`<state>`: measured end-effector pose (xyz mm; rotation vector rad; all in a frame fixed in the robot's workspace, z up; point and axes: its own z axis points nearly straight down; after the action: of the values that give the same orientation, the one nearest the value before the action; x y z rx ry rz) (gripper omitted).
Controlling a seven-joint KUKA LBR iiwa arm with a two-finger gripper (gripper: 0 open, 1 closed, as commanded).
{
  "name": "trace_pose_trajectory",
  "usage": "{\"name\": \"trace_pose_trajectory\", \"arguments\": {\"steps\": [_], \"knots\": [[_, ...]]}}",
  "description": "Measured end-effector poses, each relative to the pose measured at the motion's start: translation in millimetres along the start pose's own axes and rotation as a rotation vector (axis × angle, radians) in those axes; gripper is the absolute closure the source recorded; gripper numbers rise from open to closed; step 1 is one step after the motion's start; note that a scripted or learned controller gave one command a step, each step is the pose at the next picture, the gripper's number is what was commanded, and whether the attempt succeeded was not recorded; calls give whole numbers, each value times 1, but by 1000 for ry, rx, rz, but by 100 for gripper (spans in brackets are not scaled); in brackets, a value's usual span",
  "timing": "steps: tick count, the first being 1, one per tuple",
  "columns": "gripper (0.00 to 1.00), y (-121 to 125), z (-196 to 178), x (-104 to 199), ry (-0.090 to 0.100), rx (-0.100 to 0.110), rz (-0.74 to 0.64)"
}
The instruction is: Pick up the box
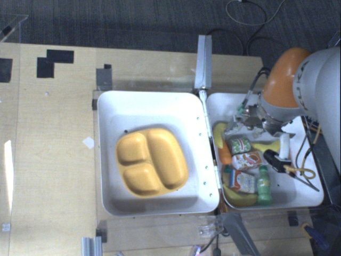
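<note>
While your gripper [246, 120] hovers over the right bin [309, 196] | fingers' state: cannot tell | centre over the box [244, 181] first.

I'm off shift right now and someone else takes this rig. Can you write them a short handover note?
Claw: low over the back of the right bin, above the clutter; whether it is open or shut cannot be seen, and nothing is seen held.
Box: lying near the front of the right bin, beside the green bottle and on a yellow banana.
Yellow tray: in the left bin.
Done: nothing yet.
Left: reach the box, grip it, lift it.
</note>
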<state>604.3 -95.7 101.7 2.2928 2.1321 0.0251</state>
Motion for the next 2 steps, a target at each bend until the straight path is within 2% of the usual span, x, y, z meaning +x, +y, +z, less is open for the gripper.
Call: {"name": "trace_pose_trajectory", "arguments": {"steps": [1, 2], "knots": [[100, 2, -12, 1, 1, -6, 0], [0, 2, -12, 1, 2, -6, -1]]}}
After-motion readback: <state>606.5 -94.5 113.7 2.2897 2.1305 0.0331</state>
